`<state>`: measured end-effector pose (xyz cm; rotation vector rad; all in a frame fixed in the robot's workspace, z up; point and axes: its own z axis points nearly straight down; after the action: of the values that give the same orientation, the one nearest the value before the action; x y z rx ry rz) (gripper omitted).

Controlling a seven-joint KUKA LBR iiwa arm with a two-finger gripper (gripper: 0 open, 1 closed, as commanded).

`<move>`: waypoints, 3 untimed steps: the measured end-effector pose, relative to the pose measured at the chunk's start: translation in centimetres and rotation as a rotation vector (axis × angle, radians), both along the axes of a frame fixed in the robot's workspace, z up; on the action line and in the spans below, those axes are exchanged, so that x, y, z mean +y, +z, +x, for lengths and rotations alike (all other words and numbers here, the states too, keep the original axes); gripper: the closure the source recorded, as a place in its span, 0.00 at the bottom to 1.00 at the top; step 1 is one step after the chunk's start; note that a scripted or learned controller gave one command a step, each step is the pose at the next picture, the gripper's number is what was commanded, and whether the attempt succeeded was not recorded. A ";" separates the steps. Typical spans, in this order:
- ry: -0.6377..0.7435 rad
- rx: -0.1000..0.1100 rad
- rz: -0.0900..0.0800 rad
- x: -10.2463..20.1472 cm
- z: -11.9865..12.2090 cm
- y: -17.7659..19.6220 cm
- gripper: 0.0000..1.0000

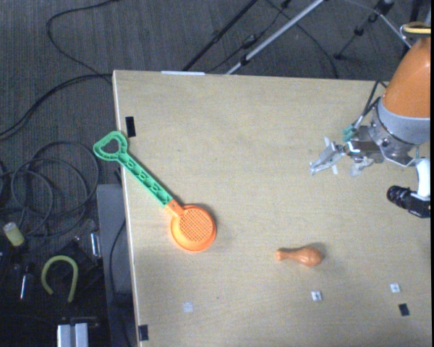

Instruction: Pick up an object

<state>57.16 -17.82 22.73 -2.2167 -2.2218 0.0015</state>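
Hand [333,159] above worktop [260,121], fingers spread, pinching nothing. Orange pear-shaped object [301,255] below hand, apart. Orange sieve with green handle [166,201] far left of hand.

My arm [411,85] is round and orange on top, then grey below. My claw [324,163] is shiny silver with thin fingers and a small green bit.

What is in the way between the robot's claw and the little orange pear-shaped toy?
Nothing visible. The gripper hangs up and to the right of the orange pear-shaped toy, with bare bench between them. The green-handled sieve lies far left.
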 end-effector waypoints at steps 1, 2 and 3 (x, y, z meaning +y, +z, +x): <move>0.082 -0.001 -0.004 -1.6 5.9 -10.6 0.00; 0.288 -0.003 -0.003 1.6 8.9 -14.3 0.00; 0.346 -0.002 -0.002 6.8 9.7 -14.4 0.00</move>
<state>66.83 -11.04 8.36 -1.8030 -2.5726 0.0021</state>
